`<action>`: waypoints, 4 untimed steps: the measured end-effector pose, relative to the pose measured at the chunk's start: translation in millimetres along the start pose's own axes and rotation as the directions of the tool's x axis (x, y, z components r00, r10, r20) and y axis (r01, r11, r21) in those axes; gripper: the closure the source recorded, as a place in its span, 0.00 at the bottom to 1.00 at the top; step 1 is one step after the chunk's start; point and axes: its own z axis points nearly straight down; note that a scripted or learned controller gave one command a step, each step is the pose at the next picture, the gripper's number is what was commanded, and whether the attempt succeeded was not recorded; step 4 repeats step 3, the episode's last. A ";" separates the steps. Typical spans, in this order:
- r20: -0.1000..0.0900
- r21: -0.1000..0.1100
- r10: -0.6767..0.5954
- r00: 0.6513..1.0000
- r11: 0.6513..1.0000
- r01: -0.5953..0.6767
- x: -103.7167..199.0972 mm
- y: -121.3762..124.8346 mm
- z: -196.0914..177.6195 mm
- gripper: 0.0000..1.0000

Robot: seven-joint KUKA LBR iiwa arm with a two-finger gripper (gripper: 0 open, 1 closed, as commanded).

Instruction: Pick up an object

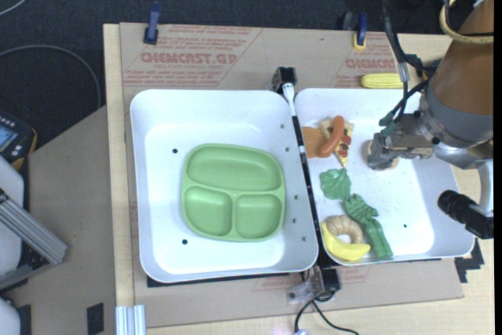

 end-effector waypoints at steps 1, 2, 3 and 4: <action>-0.002 0.021 0.001 1.000 1.000 -0.001 61.1 -2.5 18.3 1.00; -0.001 0.026 0.004 1.000 1.000 -0.004 98.7 -4.0 62.4 1.00; -0.005 0.000 0.003 1.000 1.000 -0.003 131.2 2.8 -142.4 1.00; -0.005 0.000 0.003 1.000 1.000 -0.003 131.2 2.8 -142.4 1.00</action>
